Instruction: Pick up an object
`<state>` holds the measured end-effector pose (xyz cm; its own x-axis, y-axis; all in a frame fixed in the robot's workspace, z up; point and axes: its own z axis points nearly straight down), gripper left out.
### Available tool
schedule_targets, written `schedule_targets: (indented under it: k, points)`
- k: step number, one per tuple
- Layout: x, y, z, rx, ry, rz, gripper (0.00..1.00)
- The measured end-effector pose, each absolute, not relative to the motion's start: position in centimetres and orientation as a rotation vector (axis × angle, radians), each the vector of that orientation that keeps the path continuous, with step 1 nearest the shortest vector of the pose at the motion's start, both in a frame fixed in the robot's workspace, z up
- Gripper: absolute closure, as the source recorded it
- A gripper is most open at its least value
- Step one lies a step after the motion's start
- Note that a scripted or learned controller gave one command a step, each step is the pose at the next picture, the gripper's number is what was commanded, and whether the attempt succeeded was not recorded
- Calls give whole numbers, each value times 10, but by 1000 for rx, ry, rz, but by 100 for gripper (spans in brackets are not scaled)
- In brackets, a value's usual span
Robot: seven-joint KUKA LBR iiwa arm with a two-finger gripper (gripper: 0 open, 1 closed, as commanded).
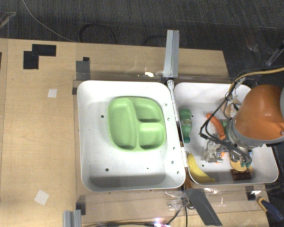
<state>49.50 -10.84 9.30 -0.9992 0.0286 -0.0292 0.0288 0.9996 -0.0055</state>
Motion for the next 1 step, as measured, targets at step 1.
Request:
schedule_targets:
  k: [1]
  points:
    - [542, -123, 238, 228, 3110, -4, 100]
